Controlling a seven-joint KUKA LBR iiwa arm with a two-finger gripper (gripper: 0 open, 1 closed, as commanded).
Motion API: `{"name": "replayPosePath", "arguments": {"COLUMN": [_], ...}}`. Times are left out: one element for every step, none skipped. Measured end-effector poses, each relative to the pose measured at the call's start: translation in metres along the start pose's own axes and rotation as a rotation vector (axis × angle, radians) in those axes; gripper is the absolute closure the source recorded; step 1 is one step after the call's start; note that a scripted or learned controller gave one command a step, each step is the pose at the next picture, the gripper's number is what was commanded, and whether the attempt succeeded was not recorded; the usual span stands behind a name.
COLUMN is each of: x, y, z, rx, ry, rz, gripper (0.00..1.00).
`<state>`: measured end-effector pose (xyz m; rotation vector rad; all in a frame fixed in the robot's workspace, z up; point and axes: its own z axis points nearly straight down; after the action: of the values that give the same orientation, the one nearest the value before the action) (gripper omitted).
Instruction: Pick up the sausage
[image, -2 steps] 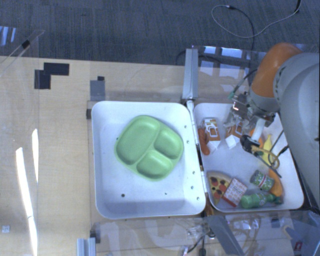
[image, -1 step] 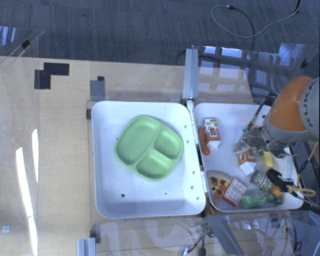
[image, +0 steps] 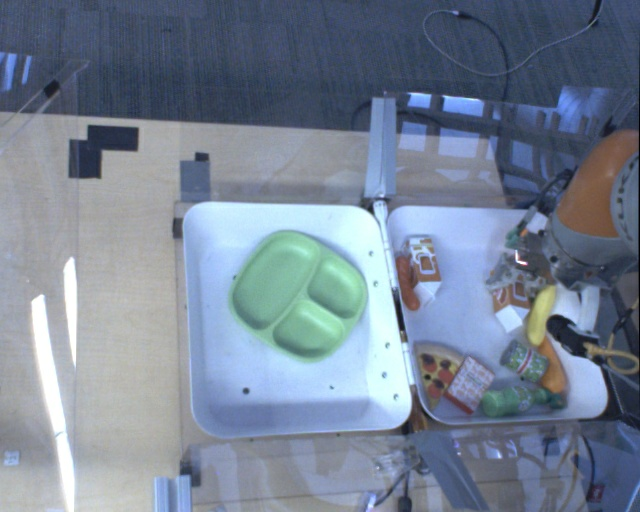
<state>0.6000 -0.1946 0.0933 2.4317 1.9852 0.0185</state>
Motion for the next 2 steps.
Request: {"name": "replayPosePath", "arguments": {"x": [0.0021, 0.0035], "y": [0.001, 0.0016], "z": [-0.0103, -0.02], "rx": [-0.002, -0.003], "ry": [0.001, 0.002], "rz": [-0.003, -0.006], "gripper": [1.0, 1.0]}}
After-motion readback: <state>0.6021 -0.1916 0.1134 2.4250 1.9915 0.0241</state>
